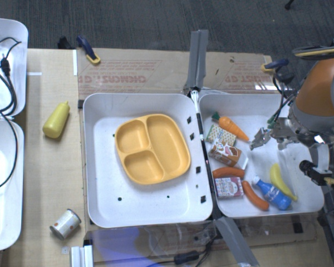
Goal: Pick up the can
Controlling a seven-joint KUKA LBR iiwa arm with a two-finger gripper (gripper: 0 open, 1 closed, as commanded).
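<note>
Trouble looks likely from where I stand, because the can (65,223) is nowhere near the arm. It lies on its side on the bare bench, at the near left corner, outside both bins and just off the near left corner of the left bin (150,213). The gripper (260,139) hangs over the right bin (300,207), near its far middle, with its fingers spread apart and nothing between them.

Under and around it sits a crowd of other things: a carrot (231,126) at the far side, two small cartons (222,147) by the left wall, a sausage (228,172), a red box (229,188), a blue bottle (273,193) and a banana (280,181) nearer the front. If the arm drops where it is, I would expect it to close on one of those, or on nothing, and the can would stay put.

Getting to the can means crossing the whole left bin, where a yellow divided plate (152,148) rests. The reach may be too long, and the can, lying on its round side, could roll away at a nudge. A yellow squeeze bottle (56,120) lies on the bench farther back, well apart from the can.
</note>
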